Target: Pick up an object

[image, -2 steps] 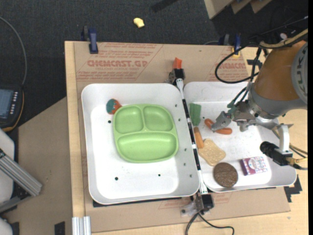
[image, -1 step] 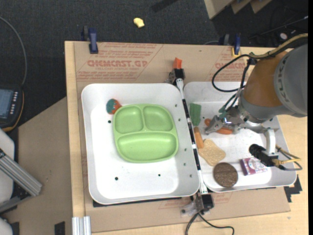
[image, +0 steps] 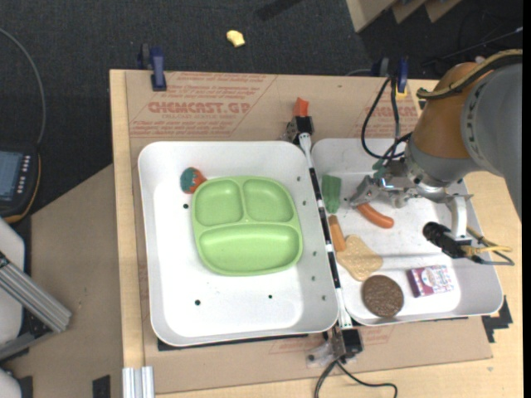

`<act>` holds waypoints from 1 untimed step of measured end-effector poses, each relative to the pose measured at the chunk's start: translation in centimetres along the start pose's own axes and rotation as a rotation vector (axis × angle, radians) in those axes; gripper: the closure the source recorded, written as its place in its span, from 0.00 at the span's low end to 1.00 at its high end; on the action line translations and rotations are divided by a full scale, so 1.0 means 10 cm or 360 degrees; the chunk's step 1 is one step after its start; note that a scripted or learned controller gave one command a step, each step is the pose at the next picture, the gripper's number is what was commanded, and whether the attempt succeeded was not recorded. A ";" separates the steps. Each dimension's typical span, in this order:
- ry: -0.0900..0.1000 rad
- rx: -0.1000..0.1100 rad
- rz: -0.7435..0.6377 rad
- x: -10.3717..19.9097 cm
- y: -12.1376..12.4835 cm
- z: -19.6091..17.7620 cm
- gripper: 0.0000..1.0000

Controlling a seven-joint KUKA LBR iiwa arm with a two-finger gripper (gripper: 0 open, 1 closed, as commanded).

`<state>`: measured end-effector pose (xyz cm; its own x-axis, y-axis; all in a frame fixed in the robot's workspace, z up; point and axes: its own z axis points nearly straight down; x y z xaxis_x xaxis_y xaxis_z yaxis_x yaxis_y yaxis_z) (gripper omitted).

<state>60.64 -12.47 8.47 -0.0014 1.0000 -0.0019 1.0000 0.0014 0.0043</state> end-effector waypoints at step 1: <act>0.0001 -0.0001 0.0002 0.00 -0.01 -0.11 1.00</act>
